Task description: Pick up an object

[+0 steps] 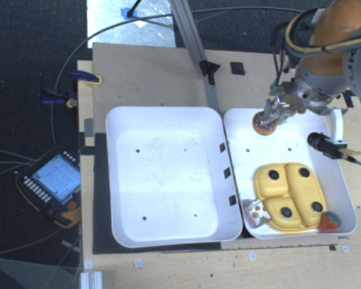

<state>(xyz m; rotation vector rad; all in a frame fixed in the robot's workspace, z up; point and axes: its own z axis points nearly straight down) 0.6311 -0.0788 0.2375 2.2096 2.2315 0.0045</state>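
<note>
My gripper (271, 116) hangs over the back left corner of the right bin (343, 185), fingers pointing down. A small round brown and red object (265, 125) sits at the fingertips, gripped between them, close to the bin's back wall. Toward the front of the same bin lies a big yellow block (289, 196) with black dots on top. A small white and red packet (256, 212) lies at the block's front left. A little red piece (330, 221) rests at its front right corner.
The left bin (117, 161) stands beside the right one, their rims touching. A slanted metal pole (189, 29) rises behind the bins. A black plug on a cable (325, 144) hangs over the right bin's right side. A teach pendant (51, 182) lies off the bench, left.
</note>
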